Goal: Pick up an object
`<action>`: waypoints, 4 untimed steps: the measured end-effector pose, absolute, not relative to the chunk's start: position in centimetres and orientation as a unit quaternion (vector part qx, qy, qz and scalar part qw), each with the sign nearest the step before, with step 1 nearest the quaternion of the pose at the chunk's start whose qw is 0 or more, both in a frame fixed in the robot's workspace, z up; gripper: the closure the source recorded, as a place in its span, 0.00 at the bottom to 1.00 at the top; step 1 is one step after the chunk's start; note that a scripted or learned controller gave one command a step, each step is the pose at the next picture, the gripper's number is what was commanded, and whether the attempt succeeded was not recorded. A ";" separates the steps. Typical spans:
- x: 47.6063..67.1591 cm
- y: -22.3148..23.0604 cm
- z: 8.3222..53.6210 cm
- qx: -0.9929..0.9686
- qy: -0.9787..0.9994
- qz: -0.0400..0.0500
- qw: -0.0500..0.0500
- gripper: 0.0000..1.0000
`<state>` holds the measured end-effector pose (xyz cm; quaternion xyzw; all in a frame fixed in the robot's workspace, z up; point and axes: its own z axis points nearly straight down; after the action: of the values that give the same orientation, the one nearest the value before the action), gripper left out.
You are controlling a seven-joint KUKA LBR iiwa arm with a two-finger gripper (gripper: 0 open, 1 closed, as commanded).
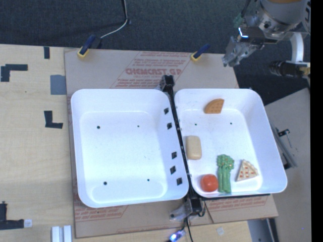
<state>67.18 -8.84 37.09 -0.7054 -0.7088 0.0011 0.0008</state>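
The claw (236,54) hung above the worktop (30,100), beyond the right bin (262,110) — whether wide or narrow, I could not tell. In that bin lay a waffle piece (214,106), cream block (194,147), tomato (209,183), asparagus (224,173) and pizza slice (246,171).

We see, relative to right bin (262,135): left bin (81,135) touching its left; gripper (233,54) behind far rim; five food pieces inside.
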 end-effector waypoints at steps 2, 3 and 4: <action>66.7 -11.9 26.7 -0.709 -0.706 0.003 0.001 1.00; 65.7 -18.9 22.3 -0.709 -0.705 0.003 0.001 1.00; 65.9 -18.5 23.6 -0.707 -0.707 0.001 0.000 1.00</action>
<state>65.89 -18.48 23.57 -0.7069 -0.7073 0.0010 -0.0005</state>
